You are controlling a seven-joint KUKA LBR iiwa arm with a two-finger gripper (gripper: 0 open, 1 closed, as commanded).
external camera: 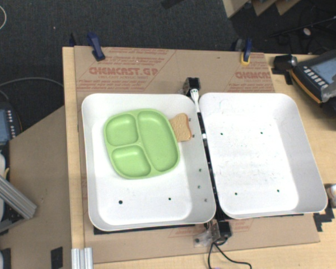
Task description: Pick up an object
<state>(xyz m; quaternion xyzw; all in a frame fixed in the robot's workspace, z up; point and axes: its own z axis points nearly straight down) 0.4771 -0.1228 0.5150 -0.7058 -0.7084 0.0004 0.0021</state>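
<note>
Green plastic plate (pixel 141 144) with three compartments lies flat in the left bin (pixel 101 200), toward its far half, and a small tan cracker-like piece (pixel 181 127) sits just beside the plate's far-right rim, possibly touching it; the right bin (pixel 257 156) on the desk (pixel 123 66) is next to it. Plate looks light, stiff and smooth, likely slippery and too broad to span, so a pinch on the raised rim seems best; the tan piece looks light, thin, maybe brittle, best taken across its short sides. Fingers: cannot tell their state.
</note>
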